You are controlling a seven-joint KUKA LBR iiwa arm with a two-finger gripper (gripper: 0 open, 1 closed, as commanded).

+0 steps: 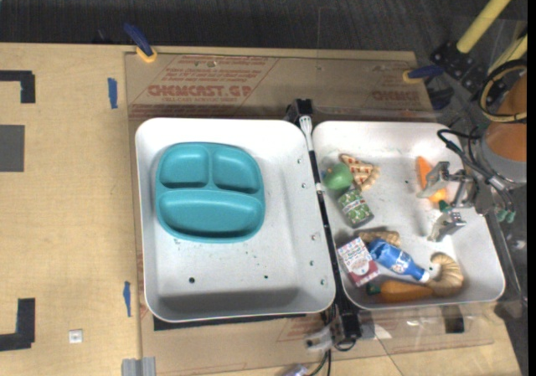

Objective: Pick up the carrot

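Carrot (404, 290): an orange, tapered vegetable lying flat along the near edge of the right bin (486, 261), wedged under a blue packet and beside a tan pastry, so most of its upper side is covered.
Why it lies so: it looks tumbled in with the other toys, and a grasp will likely need the exposed left end.
End effector (448, 198): hovering over the right bin's far right part, well apart from the carrot; whether it is open or closed I cannot tell.
Orange piece (425, 172): a small orange item sits just beside the end effector; what it is I cannot tell.
Blue packet (395, 260): rests across the carrot's top.
Pastry (446, 272): croissant-shaped, touching the carrot's right end.
Red-and-white carton (355, 260): just left of the packet.
Green can (357, 208) and waffle (358, 171): towards the bin's far left.
Left bin (276, 270): holds a teal divided plate (209, 191).
Desk (59, 198): both bins sit side by side on it.
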